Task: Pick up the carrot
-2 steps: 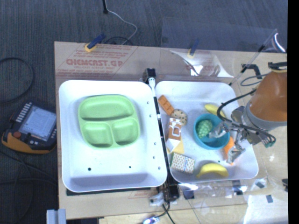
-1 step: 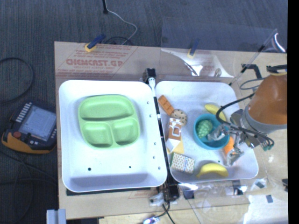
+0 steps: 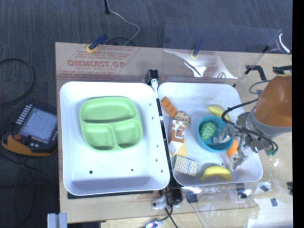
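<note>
The carrot [image 3: 232,148] is a small orange piece near the right wall of the right bin [image 3: 199,91], just right of a blue bowl [image 3: 213,141]. My gripper [image 3: 230,149] hangs right over it, under the grey wrist and orange band. Its fingers stand apart, one fingertip [image 3: 222,137] over the bowl's rim and the other fingertip [image 3: 236,161] nearer the bin's front. The carrot lies in the gap between them, partly hidden by the gripper. I cannot tell whether the carrot is off the bin floor.
The blue bowl holds a green item [image 3: 207,131]. Also in the right bin are a banana [image 3: 216,173], a yellow piece [image 3: 216,110], an orange block [image 3: 167,107], a cookie [image 3: 182,118], and small boxes [image 3: 185,166]. The left bin [image 3: 71,165] holds a green divided plate [image 3: 111,122].
</note>
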You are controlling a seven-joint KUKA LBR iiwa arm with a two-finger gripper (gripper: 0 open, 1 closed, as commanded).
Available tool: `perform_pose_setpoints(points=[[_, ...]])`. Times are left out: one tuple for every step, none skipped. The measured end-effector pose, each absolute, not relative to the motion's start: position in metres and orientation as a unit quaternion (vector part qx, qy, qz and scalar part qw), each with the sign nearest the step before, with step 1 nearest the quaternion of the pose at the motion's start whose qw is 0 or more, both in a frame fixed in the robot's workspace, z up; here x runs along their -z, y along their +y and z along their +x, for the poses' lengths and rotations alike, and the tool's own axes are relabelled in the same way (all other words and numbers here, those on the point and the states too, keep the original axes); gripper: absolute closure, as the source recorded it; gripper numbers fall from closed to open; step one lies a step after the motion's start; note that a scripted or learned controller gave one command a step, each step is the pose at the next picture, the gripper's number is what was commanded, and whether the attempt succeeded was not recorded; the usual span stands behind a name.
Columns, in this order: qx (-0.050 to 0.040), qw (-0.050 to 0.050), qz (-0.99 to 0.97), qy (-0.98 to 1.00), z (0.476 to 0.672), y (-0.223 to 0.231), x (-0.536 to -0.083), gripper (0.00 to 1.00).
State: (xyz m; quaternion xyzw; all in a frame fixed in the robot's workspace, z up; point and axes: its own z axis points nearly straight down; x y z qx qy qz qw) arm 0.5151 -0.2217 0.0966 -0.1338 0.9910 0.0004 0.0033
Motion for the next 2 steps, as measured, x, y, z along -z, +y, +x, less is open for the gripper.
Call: perform_pose_setpoints(points=[[0.0034, 0.013, -0.100, 0.995, 0.502, -0.222, -0.093, 0.00], [0.0055, 0.021, -0.102, 0.995, 0.508, -0.220, -0.109, 1.00]])
